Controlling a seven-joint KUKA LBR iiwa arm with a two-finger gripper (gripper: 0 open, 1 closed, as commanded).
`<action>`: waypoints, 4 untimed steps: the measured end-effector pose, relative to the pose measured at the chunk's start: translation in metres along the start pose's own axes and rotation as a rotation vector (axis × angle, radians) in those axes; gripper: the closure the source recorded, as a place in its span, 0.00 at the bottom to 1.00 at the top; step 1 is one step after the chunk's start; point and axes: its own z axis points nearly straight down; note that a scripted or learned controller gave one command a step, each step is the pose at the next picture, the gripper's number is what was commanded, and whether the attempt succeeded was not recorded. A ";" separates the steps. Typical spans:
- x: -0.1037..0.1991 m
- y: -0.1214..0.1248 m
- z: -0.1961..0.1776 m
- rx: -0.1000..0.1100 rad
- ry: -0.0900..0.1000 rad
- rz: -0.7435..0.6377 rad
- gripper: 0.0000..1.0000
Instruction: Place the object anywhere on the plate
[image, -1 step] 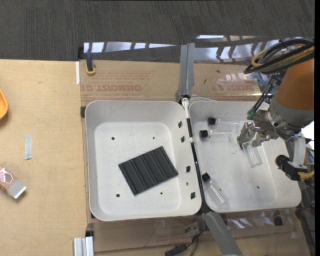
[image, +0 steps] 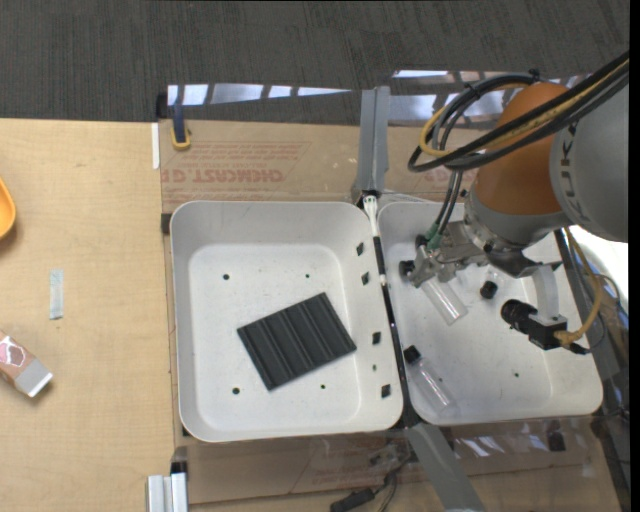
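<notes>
The claw (image: 445, 290) hangs over the right bin (image: 500, 400), its grip unreadable.

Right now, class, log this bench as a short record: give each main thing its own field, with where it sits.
left bin: holds a dark ribbed plate, lying flat and askew near its middle
right bin: a small clear object lies near its lower left corner
arm: reaches in from the right, over the right bin
end effector: above the right bin's upper left part
bench, far left: small items on the wood
</notes>
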 end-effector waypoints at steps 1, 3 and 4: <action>0.063 -0.016 0.000 -0.001 0.000 -0.099 1.00; 0.147 -0.019 0.097 -0.007 -0.004 -0.376 1.00; 0.148 -0.019 0.096 -0.007 -0.003 -0.377 0.00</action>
